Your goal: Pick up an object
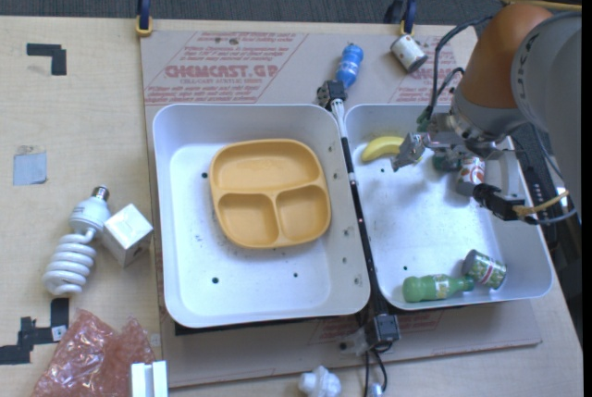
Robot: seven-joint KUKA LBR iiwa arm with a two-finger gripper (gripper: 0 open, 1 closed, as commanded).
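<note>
My gripper point(442, 155) hangs over the back of the right bin point(527, 289), under the grey arm with its orange band. A yellow banana point(380, 147) lies just left of it, by the bin's back left corner. A small red and white can point(472, 171) sits right beside the gripper, partly covered by it. At the bin's front lie a green bottle point(435, 287) on its side and a green can point(484, 268) touching its right end. I see nothing held in the gripper.
The left bin point(185, 293) holds a yellow three-part tray point(269, 192). A blue bottle point(348, 65) and a small white cylinder point(407, 52) lie behind the bins. A spiral light bulb point(76, 247), a white cube point(128, 231) and a red mesh bag point(88, 356) lie to the left.
</note>
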